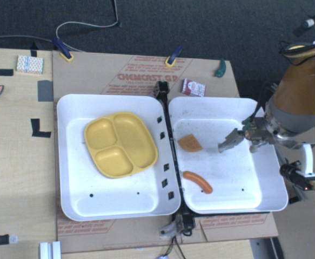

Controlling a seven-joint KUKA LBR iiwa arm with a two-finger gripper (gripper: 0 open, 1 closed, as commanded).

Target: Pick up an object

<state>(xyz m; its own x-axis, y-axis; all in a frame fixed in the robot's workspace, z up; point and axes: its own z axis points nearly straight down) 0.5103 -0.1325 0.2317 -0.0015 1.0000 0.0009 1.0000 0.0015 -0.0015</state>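
In the right bin [265, 196], an orange-brown flat piece [189, 143] lies near the left wall. An orange sausage [198, 181] lies closer to the front. My gripper [240, 143] hangs over the right half of this bin, to the right of the flat piece and apart from it. Its fingers [230, 141] are spread open with nothing between them. A yellow divided plate [120, 143] rests in the left bin [71, 198].
A small red-and-white packet [192, 87] and a green object [220, 68] lie on the cardboard behind the right bin. Yellow clamps [173, 58] hold the cardboard's back edge. A black divider strip [167, 144] runs between the bins.
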